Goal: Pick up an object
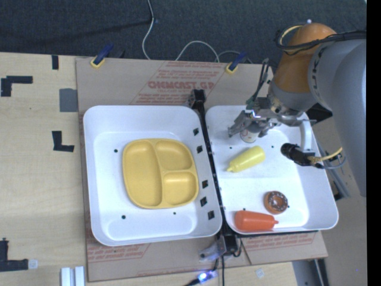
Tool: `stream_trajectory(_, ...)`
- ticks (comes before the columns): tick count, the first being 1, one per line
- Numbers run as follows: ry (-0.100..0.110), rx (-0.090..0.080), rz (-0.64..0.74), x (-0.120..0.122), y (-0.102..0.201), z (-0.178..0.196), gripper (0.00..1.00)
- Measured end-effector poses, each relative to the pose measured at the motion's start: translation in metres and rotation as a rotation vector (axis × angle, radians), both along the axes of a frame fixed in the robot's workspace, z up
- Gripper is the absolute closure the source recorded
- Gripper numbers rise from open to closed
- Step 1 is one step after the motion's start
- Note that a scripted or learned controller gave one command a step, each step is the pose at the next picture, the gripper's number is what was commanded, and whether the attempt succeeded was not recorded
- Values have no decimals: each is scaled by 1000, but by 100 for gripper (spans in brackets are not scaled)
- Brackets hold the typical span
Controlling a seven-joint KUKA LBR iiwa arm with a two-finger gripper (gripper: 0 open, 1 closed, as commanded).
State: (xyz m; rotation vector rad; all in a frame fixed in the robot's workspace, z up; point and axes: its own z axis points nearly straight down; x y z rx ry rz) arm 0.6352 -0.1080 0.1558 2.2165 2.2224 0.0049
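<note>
**Gripper poised over the right bin's far end**

While the gripper (249,130) hangs low at the far end of the right bin (315,216), whether it is spread or closed cannot be told from this slanted view, and nothing shows between its tips.

Nearest to it lies the yellow bottle (245,159), just beside and below, on its side. It looks like light, smooth plastic, probably slippery and apt to roll, so a hold across its wider body seems safest. Nearer the front lie a small donut (275,202) and an orange carrot (255,221).

A yellow divided plate (159,173) sits in the left bin (101,219).

Red print on the cardboard sheet (172,82) seems to read "CHEMCAST", though it is faint.
</note>
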Motion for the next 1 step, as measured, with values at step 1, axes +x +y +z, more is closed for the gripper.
stream_trajectory(1, 1, 0, -1, -6, 0, 46, 100)
